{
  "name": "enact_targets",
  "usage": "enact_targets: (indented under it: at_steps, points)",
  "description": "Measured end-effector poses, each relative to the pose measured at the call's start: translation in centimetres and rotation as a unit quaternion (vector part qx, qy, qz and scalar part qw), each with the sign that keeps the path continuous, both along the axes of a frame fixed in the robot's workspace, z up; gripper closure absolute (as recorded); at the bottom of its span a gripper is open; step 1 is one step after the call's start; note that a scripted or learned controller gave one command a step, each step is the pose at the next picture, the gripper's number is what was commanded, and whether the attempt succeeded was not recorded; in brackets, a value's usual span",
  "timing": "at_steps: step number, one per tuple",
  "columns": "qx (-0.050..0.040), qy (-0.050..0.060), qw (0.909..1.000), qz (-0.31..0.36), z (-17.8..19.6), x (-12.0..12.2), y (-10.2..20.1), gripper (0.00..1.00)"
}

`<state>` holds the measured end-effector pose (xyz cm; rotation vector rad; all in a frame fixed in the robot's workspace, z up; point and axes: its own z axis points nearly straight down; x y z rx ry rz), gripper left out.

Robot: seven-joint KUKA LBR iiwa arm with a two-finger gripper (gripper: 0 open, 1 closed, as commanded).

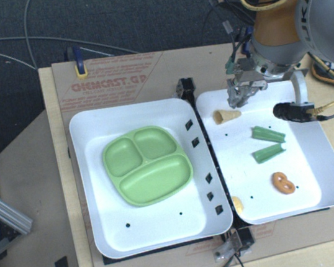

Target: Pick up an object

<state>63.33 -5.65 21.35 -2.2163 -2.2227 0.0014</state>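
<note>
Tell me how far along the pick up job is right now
Nothing looks picked yet. The pincer hangs over the far end of the right bin, just above the small tan cone, which lies on the bin floor. Two green pieces, the pretzel and a yellow bit also lie loose there. Gripping and lifting an object remain.

We see a brown bench (114,75) carrying two white bins: the left bin (91,173) and, touching it, perhaps, the right bin (324,155).
</note>
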Motion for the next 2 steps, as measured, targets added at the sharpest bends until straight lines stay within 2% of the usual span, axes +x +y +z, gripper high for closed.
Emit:
enact_targets:
  at_steps: [2]
  points:
    - [0.0001,-0.002,1.0000,0.001,2.1,-0.4,10.7,1.00]
